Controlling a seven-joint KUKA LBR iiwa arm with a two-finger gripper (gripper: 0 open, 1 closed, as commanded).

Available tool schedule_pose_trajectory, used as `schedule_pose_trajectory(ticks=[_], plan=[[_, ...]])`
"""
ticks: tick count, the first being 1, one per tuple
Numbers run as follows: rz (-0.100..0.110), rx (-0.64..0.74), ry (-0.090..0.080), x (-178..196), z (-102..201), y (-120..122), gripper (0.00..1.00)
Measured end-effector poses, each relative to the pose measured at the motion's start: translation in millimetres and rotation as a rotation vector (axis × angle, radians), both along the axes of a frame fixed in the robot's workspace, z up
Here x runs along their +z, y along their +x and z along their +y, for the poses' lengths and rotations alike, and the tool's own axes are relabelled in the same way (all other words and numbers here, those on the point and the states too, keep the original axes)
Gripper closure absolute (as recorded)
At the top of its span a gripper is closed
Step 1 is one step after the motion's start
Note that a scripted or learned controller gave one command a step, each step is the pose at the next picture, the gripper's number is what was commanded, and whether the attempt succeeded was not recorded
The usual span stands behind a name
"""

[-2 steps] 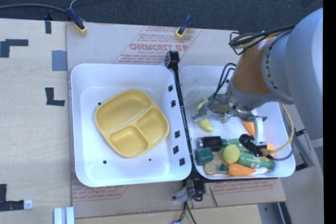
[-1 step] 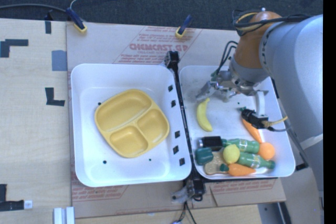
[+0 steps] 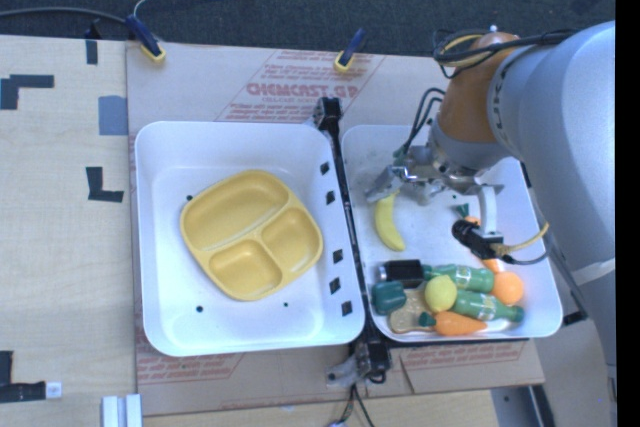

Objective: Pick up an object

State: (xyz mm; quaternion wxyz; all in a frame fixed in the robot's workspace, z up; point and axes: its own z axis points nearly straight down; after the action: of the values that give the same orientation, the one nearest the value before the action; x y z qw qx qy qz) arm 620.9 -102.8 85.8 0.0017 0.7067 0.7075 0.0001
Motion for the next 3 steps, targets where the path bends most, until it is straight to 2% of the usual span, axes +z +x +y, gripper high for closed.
schedule_pose_trajectory(ticks=[1, 2, 3], plan=[[0.000, 0.001, -0.001, 10, 0, 0, 1.00], [0.000, 0.001, -0.002, 10, 0, 0, 0.00], [-0.001, 0.000, 0.000, 0, 5, -39, 0.00]])
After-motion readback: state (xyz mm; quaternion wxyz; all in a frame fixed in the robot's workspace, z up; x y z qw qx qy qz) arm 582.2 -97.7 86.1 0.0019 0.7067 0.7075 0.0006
